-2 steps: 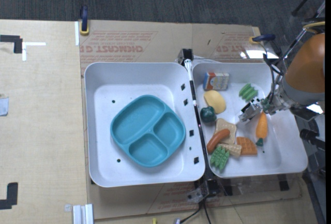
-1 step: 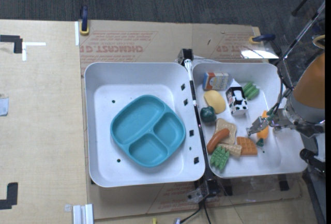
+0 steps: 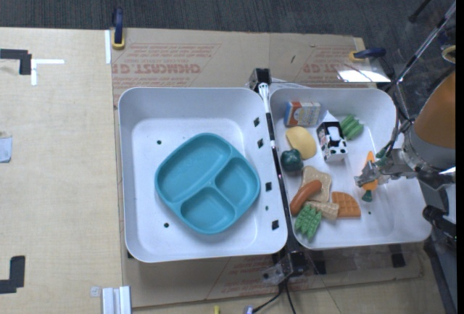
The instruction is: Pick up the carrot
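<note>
the worktop is seen to carry two white bins side by side. in the left bin a blue divided plate is laid. in the right bin toy foods are clustered at the left — a milk carton, a yellow piece, a green ball. the carrot is seen at the bin's right, between the jaws — narrowed on it, it seems.
</note>
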